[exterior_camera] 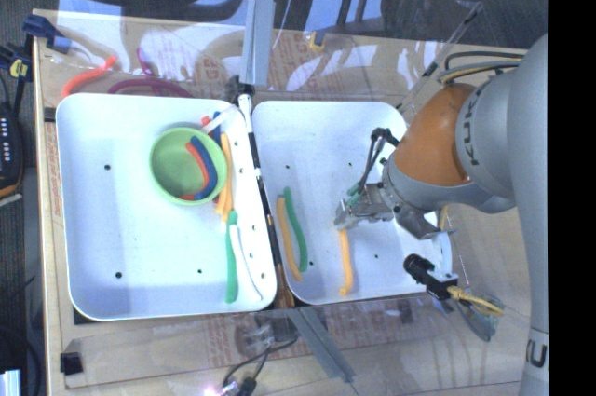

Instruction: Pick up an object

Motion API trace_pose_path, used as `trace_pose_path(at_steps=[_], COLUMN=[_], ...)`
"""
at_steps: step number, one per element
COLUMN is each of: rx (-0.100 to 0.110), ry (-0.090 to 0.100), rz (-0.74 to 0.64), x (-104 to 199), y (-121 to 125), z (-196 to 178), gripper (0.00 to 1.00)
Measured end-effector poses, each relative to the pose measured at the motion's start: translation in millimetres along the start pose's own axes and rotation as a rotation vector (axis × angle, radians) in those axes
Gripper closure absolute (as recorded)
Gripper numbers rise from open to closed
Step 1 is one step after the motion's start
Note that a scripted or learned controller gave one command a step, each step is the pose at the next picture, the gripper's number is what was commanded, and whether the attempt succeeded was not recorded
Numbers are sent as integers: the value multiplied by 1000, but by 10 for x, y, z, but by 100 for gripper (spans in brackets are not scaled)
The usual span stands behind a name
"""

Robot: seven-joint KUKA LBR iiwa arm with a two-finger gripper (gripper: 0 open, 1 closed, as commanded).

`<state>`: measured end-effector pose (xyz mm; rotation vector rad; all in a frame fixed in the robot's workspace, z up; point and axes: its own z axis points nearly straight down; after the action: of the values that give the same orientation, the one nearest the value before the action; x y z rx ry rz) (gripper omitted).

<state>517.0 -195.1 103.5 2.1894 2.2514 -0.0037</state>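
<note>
Gripper (352,215) hangs in the right bin (317,129) above an orange strip (345,264); its grip cannot be told. Green strip (293,222) lies nearby; bowl (186,166) in left bin (102,217).

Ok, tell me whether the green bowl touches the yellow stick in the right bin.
Apart. The camera view shows the green bowl in the left bin, the yellow stick in the right bin.

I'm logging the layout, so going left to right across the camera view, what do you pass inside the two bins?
Green bowl in the left bin → long green strip near that bin's right wall → green and orange strips in the right bin → single orange strip → end effector.
</note>
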Motion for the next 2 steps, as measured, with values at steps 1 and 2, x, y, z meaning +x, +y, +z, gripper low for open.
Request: trace_pose_path(at_steps=[1, 2], rx=[0, 3], ry=[0, -2], rz=[0, -7], x=[1, 1], y=[-2, 1], z=[1, -95], gripper=[0, 100])
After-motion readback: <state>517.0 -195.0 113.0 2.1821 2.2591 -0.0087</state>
